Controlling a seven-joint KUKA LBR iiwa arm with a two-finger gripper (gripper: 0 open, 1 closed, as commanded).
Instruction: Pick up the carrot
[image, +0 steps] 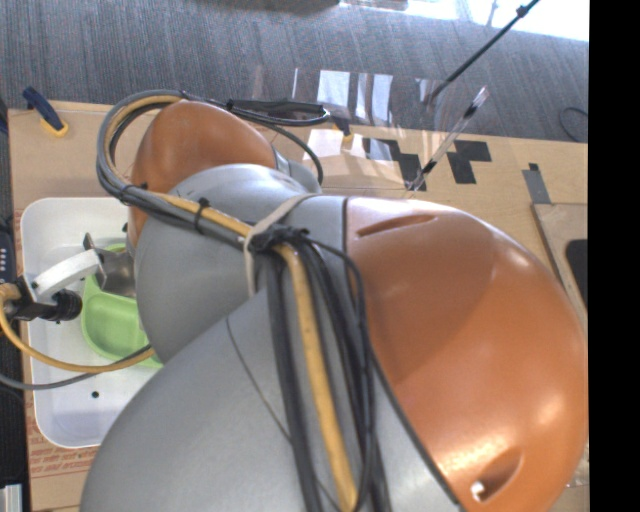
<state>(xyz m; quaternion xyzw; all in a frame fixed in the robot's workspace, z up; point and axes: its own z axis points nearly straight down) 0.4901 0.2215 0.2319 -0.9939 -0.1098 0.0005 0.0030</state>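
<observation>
Carrot: hidden at this moment, since the arm (250, 400) covers nearly all of the bin area, so where it lies cannot be told. Nothing orange and carrot-like can be seen in the bare part of the left bin (40, 215), which holds a green thing (112, 322) with a soft, bowl-like look, lying against the near side of the arm.

As for progress, my judgement is that the pick-up is not shown as done. No carrot is seen lifted, and no carrot is seen gripped. Whether the task is at the reach, the grasp or a miss cannot be settled from here.

The claw (103, 262) is down inside the left bin, just above the green thing, with a white fitting and a yellow lead beside it. Whether it is open or closed I cannot tell, because its working end is tucked behind the wrist.

The arm comes in from the right and bends low over the bins. Its orange band (470, 330) looms large in front, and a bundle of cables (300, 330) is strapped along the grey shell. Beyond it the brown bench (500, 170) runs toward the far edge.
</observation>
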